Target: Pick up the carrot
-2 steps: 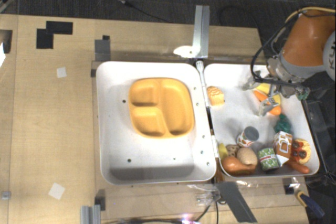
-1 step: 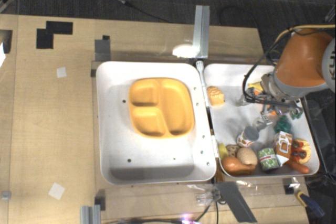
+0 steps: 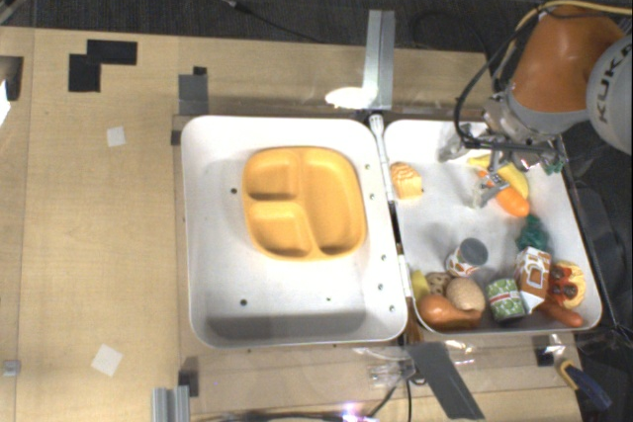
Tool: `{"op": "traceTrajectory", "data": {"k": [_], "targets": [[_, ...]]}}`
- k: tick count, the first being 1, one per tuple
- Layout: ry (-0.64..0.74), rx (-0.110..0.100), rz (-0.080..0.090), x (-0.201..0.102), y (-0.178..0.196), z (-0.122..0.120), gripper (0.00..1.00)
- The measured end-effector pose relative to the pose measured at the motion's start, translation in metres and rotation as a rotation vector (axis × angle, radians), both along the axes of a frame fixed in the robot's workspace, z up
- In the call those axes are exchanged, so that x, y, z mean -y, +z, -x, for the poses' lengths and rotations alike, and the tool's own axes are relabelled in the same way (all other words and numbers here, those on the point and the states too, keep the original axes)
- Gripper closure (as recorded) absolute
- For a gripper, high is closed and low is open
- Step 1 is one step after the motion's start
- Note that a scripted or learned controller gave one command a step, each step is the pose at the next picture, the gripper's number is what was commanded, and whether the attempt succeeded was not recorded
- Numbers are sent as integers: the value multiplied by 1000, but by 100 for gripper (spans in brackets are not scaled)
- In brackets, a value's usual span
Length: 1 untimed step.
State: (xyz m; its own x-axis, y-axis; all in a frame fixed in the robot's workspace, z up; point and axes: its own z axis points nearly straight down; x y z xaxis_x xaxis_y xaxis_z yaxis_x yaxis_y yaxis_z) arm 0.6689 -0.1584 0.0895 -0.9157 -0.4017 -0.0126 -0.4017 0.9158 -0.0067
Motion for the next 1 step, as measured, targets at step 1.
{"op": "traceTrajectory", "data": {"k": [1], "targets": [[42, -5, 2, 42, -1, 63, 0]]}}
